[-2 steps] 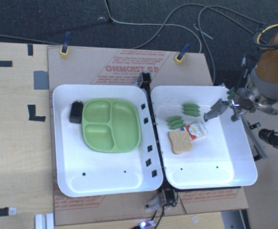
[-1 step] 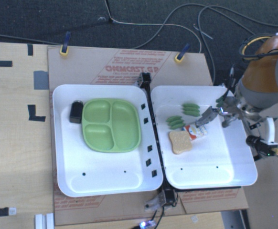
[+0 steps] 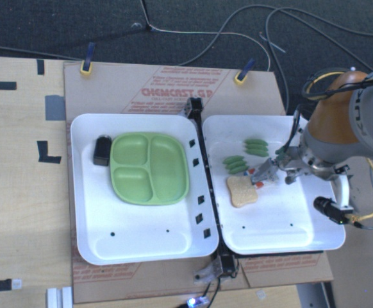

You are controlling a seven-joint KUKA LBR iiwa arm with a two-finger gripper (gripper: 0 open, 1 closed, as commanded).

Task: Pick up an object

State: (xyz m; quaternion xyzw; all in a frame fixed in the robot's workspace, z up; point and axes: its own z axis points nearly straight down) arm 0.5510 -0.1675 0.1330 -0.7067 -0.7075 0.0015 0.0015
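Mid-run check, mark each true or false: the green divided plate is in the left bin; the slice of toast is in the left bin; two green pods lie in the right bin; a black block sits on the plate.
1. The green divided plate lies in the left white bin. True.
2. The tan slice of toast is in the left bin. False: it lies in the right white bin, close to the gripper.
3. Two green pods lie in the right bin. True.
4. The small black block sits on the plate. False: it lies beside the plate's left edge.

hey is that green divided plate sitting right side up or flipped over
Right side up. The green divided plate lies flat in the left bin, with its three compartments and raised dividers facing the camera.
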